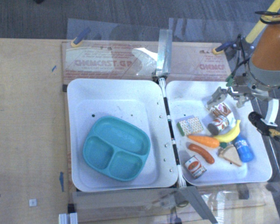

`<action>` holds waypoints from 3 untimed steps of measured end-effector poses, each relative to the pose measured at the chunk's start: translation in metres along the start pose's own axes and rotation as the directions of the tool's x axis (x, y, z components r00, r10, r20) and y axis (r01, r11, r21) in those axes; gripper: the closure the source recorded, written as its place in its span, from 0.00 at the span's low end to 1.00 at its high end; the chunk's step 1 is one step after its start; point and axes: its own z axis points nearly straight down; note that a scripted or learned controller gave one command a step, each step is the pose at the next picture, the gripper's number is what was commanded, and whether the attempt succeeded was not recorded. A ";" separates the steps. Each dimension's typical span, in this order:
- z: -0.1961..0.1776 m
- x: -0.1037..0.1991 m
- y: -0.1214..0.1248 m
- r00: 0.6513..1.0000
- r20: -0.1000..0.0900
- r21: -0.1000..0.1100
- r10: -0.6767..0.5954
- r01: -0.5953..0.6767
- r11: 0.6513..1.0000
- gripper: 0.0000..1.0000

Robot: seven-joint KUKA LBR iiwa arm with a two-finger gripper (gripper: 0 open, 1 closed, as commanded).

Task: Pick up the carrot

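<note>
Orange carrot (203,141): I see it lying in the right bin (186,90), between sponge (191,124) and sausage (201,153), banana (229,133) just beside. Gripper (229,97): above the bin's far side, fingers spread, nothing between them. Left bin (84,92): teal plate (115,148).

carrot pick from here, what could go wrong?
1. Clutter: the carrot lies tight among a banana, a sausage and a dark grey piece at its right end. The gripper could catch a neighbour or knock the carrot aside as it comes down.
2. Mix-up: the sausage lies just below it, alike in shape and reddish-orange, so the wrong one may get picked.
3. The gripper hangs over the bin's far part, near a can, not above the carrot.
</note>
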 end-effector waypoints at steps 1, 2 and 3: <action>0.098 0.051 -0.027 0.970 0.005 -0.014 -0.243 0.243 0.970 0.00; 0.047 0.034 -0.065 0.947 0.002 -0.003 -0.323 0.323 0.946 0.00; 0.111 0.035 -0.118 0.922 0.007 -0.012 -0.386 0.386 0.922 0.00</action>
